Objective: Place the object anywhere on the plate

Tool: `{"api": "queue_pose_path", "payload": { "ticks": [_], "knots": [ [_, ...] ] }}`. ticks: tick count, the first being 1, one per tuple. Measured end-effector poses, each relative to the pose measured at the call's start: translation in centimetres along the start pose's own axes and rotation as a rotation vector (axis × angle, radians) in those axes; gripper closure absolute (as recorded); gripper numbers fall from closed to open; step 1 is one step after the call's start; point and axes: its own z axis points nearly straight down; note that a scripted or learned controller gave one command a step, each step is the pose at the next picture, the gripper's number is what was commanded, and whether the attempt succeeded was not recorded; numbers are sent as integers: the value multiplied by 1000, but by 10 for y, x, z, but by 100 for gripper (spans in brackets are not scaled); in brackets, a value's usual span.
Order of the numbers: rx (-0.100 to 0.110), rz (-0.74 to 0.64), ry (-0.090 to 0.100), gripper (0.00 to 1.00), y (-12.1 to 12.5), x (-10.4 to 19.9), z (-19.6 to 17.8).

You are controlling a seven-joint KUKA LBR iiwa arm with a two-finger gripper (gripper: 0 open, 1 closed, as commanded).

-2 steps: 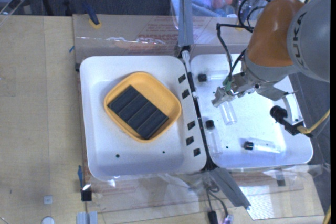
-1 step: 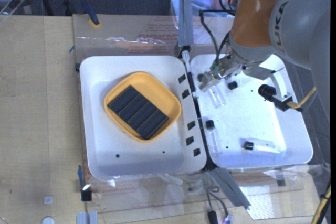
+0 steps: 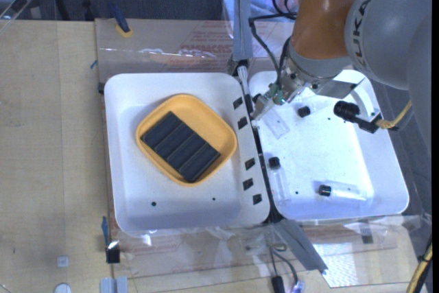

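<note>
On your left, the yellow square plate (image 3: pixel 186 138) sits in the left white bin (image 3: pixel 123 168), with a dark ribbed rectangular pad (image 3: pixel 180 143) lying on it. Right of the plate, the end effector (image 3: pixel 269 99) hangs over the right white bin's (image 3: pixel 384 175) near-left corner; can't tell if it's open. A small clear plastic tube (image 3: pixel 341 191) lies further right.

Smooth, slightly glossy white plastic for both bins (image 3: pixel 123 168), with a matt yellow plastic plate (image 3: pixel 219 130) at nine o'clock carrying a dull, ribbed dark-grey slab (image 3: pixel 180 143). Pale, matt wood-grain on the bench (image 3: pixel 48 147); clear, shiny film (image 3: pixel 178 51) creased along its twelve o'clock edge. Satin grey casing and glossy orange band on the arm (image 3: pixel 384 17).
</note>
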Motion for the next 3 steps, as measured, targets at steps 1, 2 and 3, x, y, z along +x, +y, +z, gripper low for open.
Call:
{"api": "queue_pose_path", "payload": {
  "ticks": [1,2,3],
  "knots": [
    [0,0,0,0,0,0,0],
    [-4,0,-4,100,1,-1,-11],
    [-2,-161,-1,100,17,19,-37]
  ]
}}
